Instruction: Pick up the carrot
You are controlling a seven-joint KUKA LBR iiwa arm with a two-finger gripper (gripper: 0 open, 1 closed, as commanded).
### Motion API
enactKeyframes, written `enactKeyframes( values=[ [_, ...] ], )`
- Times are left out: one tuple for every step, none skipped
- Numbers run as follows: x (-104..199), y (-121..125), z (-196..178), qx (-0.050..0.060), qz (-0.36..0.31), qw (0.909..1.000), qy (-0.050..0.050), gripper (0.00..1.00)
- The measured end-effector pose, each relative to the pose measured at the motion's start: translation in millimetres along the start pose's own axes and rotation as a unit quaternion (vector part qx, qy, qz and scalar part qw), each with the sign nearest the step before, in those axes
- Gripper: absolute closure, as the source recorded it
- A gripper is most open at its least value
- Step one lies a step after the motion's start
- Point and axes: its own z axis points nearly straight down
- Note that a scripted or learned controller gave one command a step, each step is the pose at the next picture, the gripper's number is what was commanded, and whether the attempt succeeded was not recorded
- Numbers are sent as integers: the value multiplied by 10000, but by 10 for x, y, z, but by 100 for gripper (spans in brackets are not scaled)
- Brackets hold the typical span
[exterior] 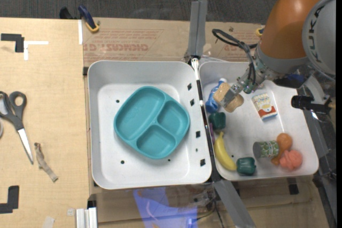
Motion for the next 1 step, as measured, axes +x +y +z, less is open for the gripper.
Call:
enactKeyframes(
  values=[
    [87, 464, 8, 6, 392, 9992, -1, 100]
  ],
)
